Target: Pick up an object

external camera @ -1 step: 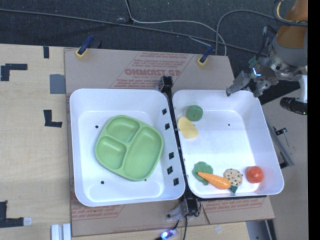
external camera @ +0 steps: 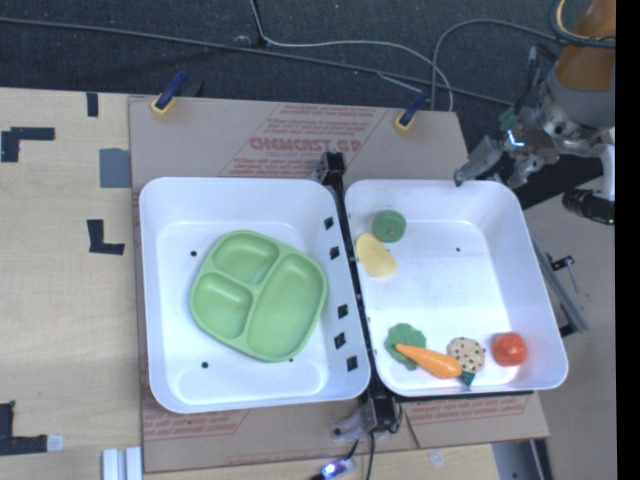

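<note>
The right bin (external camera: pixel 520 268) holds several small toy foods. A green round piece (external camera: pixel 389 226) and a pale yellow piece (external camera: pixel 376 256) lie near its left wall. Along its front edge sit a green leafy piece (external camera: pixel 403 342), an orange carrot (external camera: pixel 428 361), a speckled cookie (external camera: pixel 465 353) and a red tomato (external camera: pixel 510 348). My gripper (external camera: pixel 493 171) hangs above the right bin's back right corner, well away from all of them. It is open, with nothing between its two dark fingers.
The left bin (external camera: pixel 165 268) holds a green divided plate (external camera: pixel 260 295). Black clips (external camera: pixel 343 313) run down the seam between the bins. Cables (external camera: pixel 440 63) cross the dark floor behind the bench. A cardboard sheet (external camera: pixel 300 138) lies under both bins.
</note>
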`<action>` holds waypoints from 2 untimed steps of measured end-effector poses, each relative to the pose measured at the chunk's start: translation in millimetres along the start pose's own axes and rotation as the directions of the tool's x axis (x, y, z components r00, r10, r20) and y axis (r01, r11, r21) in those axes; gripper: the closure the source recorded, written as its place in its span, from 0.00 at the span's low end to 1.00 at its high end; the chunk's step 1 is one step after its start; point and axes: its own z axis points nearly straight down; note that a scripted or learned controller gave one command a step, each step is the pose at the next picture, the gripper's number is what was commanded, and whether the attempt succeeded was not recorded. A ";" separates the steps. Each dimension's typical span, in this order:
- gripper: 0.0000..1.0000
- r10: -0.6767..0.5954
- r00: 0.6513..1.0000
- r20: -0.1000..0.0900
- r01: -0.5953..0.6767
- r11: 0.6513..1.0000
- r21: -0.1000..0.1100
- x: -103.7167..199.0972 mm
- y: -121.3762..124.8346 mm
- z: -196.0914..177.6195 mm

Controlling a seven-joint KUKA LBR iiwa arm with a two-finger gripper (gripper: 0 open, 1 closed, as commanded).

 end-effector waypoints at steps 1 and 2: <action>0.00 0.000 1.000 0.000 0.000 1.000 0.005 8.9 4.6 51.6; 0.00 -0.001 1.000 0.001 0.001 1.000 0.006 5.9 8.5 114.5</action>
